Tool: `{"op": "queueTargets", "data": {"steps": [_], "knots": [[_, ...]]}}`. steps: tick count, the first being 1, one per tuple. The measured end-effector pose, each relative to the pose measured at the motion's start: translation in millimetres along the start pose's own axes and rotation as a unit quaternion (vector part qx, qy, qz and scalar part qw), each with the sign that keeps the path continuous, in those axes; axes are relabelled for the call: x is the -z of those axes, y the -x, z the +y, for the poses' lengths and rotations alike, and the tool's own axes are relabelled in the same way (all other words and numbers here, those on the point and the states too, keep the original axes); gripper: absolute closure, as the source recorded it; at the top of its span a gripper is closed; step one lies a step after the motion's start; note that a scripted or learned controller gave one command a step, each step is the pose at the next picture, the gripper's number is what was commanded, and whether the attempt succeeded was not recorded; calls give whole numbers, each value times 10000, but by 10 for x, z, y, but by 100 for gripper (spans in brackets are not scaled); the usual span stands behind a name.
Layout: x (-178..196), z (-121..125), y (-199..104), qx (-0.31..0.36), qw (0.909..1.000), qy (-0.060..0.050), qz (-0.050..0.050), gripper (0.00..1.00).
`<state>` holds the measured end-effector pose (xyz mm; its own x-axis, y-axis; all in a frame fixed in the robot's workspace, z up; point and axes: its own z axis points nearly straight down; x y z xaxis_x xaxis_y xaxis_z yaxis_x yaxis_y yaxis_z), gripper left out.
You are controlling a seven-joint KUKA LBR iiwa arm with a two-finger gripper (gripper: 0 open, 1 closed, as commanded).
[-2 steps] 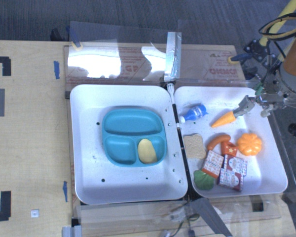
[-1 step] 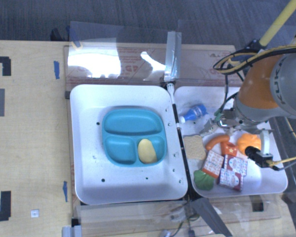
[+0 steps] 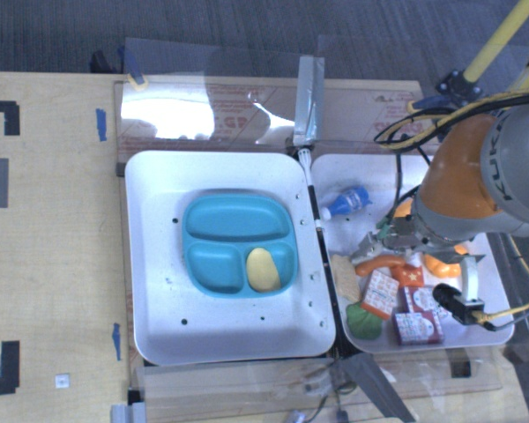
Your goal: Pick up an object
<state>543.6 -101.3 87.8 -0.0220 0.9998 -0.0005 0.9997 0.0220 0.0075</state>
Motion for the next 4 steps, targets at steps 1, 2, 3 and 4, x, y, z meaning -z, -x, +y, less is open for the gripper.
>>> {"op": "queueTargets", "data": {"steps": [1,2,3,4], "knots": [[4,-207,-56,-22,10000,5,-2,0],[962,-457,274,-360,9993,12,-11,0],[1290,-241,202,-879,9961,-26,-2,0],[5,150,-3,-4,10000,10,-1,0]]}}
